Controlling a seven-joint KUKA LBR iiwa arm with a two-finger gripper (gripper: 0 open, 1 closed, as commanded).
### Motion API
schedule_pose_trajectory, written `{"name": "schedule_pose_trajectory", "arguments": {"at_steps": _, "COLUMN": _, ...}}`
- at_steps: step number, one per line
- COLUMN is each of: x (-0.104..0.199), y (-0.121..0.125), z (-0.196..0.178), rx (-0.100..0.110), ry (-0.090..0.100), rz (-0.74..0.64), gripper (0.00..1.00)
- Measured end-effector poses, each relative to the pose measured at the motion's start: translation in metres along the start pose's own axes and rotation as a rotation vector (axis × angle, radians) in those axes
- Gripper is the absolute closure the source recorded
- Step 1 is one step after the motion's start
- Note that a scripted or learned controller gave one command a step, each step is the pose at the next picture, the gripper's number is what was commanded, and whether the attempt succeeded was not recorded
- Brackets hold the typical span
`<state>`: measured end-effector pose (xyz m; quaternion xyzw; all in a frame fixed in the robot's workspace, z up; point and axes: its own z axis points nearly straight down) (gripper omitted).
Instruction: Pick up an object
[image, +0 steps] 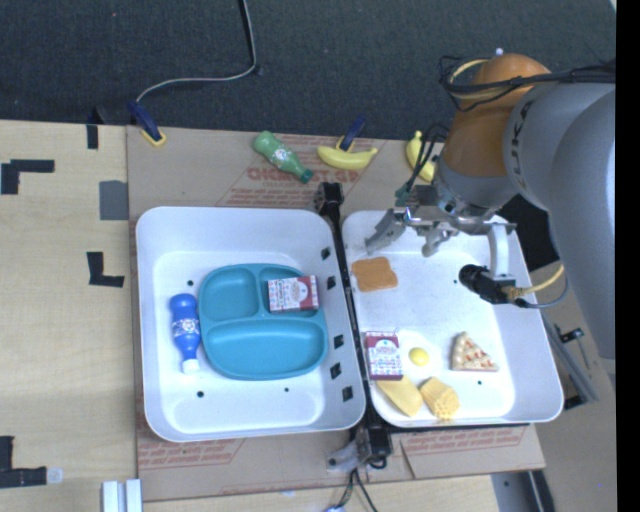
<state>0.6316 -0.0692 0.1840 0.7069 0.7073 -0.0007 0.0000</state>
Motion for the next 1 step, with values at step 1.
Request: {"name": "schedule_pose_trajectory", "arguments": {"at_steps": 1, "x": -0.0357, "y": 0.0276, "z": 0.0706, "rx": 0.003, "ry": 0.000, "rz": 0.001, "gripper": 0.00}}
